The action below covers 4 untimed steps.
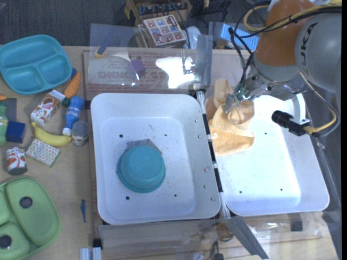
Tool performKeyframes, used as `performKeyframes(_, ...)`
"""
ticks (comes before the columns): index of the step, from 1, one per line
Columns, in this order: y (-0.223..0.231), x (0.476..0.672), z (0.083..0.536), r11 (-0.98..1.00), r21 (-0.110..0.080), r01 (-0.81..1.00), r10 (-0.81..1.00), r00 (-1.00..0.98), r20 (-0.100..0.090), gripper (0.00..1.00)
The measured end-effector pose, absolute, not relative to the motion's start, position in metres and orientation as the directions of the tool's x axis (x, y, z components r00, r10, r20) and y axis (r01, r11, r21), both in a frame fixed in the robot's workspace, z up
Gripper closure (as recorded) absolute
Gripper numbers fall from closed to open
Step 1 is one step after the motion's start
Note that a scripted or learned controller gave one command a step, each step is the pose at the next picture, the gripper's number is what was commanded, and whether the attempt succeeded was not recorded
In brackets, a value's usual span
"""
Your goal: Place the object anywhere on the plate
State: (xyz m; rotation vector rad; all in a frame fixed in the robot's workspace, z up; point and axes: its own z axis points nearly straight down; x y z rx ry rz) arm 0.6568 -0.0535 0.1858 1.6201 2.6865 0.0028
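The near rim of the left bin (pixel 157 216) sits closest to me, and inside that bin, toward its seven o'clock corner, rests the blue plate (pixel 141 168), looking more like an upturned bowl with a raised flat top, with a grey scrap (pixel 142 143) peeking out behind it at twelve o'clock. Across the divider, at the ten o'clock corner of the right bin (pixel 282 194), the tan cloth (pixel 232 129) is bunched up, partly draped against the bin wall, and the gripper (pixel 237 101) is down in its upper folds, fingers pinched on a peak of fabric from what I can see. The grip looks shallow to my eye: a small tuck of loose cloth could slide out once the arm lifts and swings toward nine o'clock. The trailing end hangs low, so it may drag over the ridge between the bins and snag there, tugging the cloth free. The plate's domed shape is another worry; a limp cloth dropped off-centre could slump off it onto the bin floor. The black cable fitting (pixel 288 122) at three o'clock of the gripper sits close enough to brush the fabric too.
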Motion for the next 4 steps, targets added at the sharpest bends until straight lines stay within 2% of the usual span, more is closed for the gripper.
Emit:
performKeyframes(1, 0.001, 0.573, 0.185, 0.513, 0.001, 0.858, 0.858, -0.513, -0.001, 1.00)
performKeyframes(2, 0.084, 0.557, 0.185, 0.463, -0.001, 0.886, 0.886, -0.463, 0.001, 1.00)
performKeyframes(3, 0.147, 0.530, 0.222, 0.536, 0.002, 0.844, 0.844, -0.536, -0.001, 1.00)
performKeyframes(4, 0.147, 0.530, 0.222, 0.536, 0.003, 0.844, 0.844, -0.536, -0.001, 0.00)
